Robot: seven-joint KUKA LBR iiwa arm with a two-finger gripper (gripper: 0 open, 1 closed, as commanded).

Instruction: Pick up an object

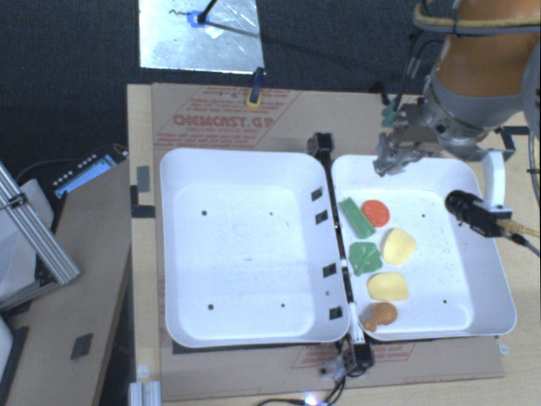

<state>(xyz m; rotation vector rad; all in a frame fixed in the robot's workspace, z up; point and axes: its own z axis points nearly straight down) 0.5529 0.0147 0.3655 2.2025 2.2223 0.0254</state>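
Objects: a cluster lies at the 9 o'clock side of the right bin [486,299]: red round piece [375,212], long green piece [356,217], green leaf-shaped piece [365,258], two yellow pieces [399,246] [388,287], and an orange-brown piece [381,315].
Handling: they look like small, light, stiff toy foods, probably smooth and prone to slipping.
Hold: the red round piece seems easiest, pinched across its width.
Gripper [390,164]: at 12 o'clock over the bin's far rim, well apart from the cluster; nothing visible in it, and jaw opening cannot be told.
Left bin [245,244]: at 9 o'clock of the right bin, touching along the shared edge.
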